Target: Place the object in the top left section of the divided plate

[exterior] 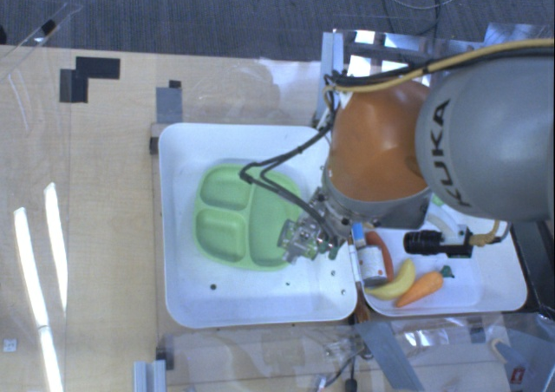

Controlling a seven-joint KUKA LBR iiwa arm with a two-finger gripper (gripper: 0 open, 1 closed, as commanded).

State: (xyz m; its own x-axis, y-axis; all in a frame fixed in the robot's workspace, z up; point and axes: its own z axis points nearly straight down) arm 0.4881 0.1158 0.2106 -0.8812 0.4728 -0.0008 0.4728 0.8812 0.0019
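You have one green divided plate (230, 221) lying flat in the left bin (186, 295), toward that bin's middle. You can count three sections on it: two smaller ones stacked on its left side, one farther and one nearer, and one long section along its right side. The right section is partly covered by the gripper (301, 241), which hangs over the plate's right near edge. The claw is too blurred and tangled with cable to read; you cannot tell whether it is wide, narrow or holding anything.

What object the task means is not plain. The loose things you can see all sit in the right bin (486, 299), along its near side: one yellow banana (395, 282), one orange carrot (421, 288) just right of it and touching, and one small bottle (373, 262) with a red end on the banana's left.

One black cable (277, 160) loops from the arm (434, 147) across the plate's far right part. The arm covers much of the right bin.
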